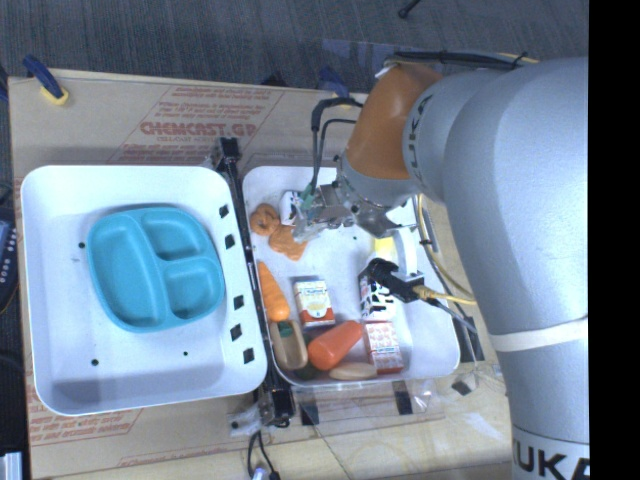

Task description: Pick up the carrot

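Seemingly apart, pincer hovers above carrot in right bin.

- Arm hides right bin's upper right part; arm itself cut off at bottom edge.
- Gripper too small & cluttered, we can't tell finger state.
- Small boxes' labels unreadable.
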{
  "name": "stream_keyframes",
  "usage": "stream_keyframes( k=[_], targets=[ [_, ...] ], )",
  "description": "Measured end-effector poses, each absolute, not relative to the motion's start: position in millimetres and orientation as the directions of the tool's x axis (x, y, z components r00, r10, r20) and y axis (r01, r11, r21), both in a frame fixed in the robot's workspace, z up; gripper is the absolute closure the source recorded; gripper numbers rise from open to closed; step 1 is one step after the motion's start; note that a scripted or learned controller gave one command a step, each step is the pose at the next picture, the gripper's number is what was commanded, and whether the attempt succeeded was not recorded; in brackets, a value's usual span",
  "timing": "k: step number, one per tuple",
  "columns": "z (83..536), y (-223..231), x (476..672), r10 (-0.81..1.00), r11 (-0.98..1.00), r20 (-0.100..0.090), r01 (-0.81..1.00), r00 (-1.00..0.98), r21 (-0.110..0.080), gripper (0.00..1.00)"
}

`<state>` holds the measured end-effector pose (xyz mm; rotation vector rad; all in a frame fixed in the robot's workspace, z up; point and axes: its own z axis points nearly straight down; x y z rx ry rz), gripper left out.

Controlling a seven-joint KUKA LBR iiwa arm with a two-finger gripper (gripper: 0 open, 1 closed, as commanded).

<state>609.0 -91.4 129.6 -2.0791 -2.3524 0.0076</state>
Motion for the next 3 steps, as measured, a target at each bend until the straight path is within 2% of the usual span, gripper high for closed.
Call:
stream_keyframes(
  k=[1, 2, 3],
  targets=[
    [193, 20, 614.3, 0.981, -0.193, 0.002, 0.981, 0.193, 0.000, 1.00],
    [236, -36, 601.2, 0.998, -0.068, -0.002, 0.998, 0.068, 0.002, 1.00],
    [235, -35, 600.9, 0.998, -0.067, -0.001, 0.998, 0.067, -0.001, 0.00]
  ],
)
